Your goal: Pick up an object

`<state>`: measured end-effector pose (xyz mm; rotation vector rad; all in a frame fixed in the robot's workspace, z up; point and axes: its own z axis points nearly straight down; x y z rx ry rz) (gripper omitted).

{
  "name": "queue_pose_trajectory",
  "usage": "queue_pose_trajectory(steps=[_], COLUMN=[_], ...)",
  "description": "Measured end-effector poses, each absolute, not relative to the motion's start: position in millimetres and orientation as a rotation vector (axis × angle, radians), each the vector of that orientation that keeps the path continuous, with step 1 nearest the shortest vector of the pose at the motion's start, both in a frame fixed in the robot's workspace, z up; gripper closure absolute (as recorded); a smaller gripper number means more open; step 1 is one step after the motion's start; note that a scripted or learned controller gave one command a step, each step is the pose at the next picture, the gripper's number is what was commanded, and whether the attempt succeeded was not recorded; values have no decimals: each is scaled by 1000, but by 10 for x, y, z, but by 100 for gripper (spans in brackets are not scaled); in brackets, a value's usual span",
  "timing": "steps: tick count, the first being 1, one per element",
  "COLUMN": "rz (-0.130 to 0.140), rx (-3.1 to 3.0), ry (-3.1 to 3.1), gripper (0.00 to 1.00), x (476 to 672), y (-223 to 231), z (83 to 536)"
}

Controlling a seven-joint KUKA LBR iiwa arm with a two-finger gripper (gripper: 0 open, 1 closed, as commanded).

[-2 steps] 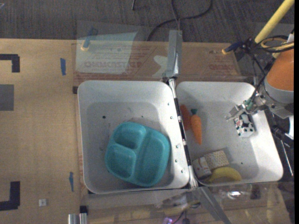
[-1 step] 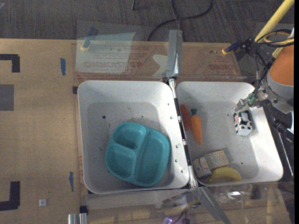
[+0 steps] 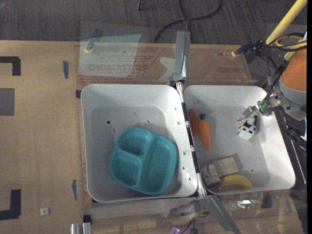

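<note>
Orange toy carrot (image 3: 205,134) with green top lies unheld; gripper (image 3: 248,122) jaws' state unclear.

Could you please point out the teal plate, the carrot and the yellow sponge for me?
teal plate (image 3: 127,167): camera view, left compartment.
carrot (image 3: 205,134): camera view, mid orange body.
yellow sponge (image 3: 235,182): camera view, top face.

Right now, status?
Pincer hovering in right bin, nothing gripped. Carrot lying apart near divider. Teal tray in left bin.

Tan bench (image 3: 44,145), two white bins: left bin (image 3: 92,106), right bin (image 3: 273,169), side by side
</note>
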<state>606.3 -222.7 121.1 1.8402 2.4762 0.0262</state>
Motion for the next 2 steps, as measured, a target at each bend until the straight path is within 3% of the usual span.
queue_pose_trajectory(steps=[1, 2], rz=[15, 14], rx=[1845, 1842], ry=[2526, 2518], gripper=[0, 100], x=[5980, 5991], y=[-2174, -2197], z=[913, 1033])
